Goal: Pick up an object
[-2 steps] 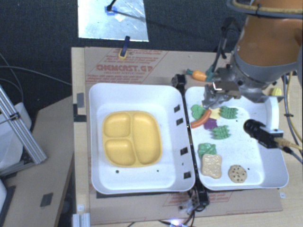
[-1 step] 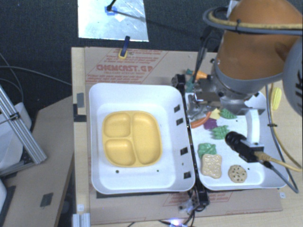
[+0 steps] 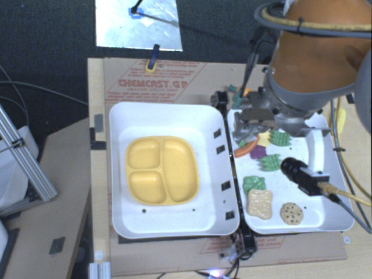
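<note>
camera view | gripper [image 3: 251,122] low over right bin [image 3: 340,214], top-left corner, near carrot [image 3: 246,148] | finger state impossible to tell, hidden under wrist | nothing seen held | purple piece [image 3: 257,153] just beside carrot, cookie [image 3: 291,213] and cracker [image 3: 260,203] well below | judged best: descend straight, centre on carrot, avoid bin wall.

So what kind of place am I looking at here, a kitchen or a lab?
Most likely a robotics lab bench, not a kitchen. Two white bins sit on cardboard, one holding a yellow divided plate, the other toy food such as a cookie. Loose cables and an aluminium frame stand alongside.
</note>
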